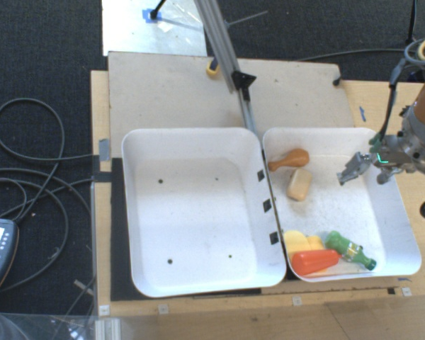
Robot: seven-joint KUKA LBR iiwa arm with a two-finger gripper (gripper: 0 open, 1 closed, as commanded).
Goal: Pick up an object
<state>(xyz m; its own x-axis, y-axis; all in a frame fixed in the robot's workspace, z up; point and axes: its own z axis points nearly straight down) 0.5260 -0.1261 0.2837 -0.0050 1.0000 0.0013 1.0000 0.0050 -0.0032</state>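
Observation:
My gripper [368, 173] hangs over the right part of the right bin [404, 222], its fingers apart and nothing between them. To its left lie a brown drumstick [290, 160] and a beige block [299, 185], both well clear of the fingers. At the bin's front edge sit a yellow piece [302, 241], an orange-red piece [314, 261] and a green bottle [350, 250] close together.
The left bin [191, 211] stands beside the right one, with black clips along the shared wall. A grey pole [219, 37] slants down from the top to the bins' back edge. Cables lie on the dark floor at the left.

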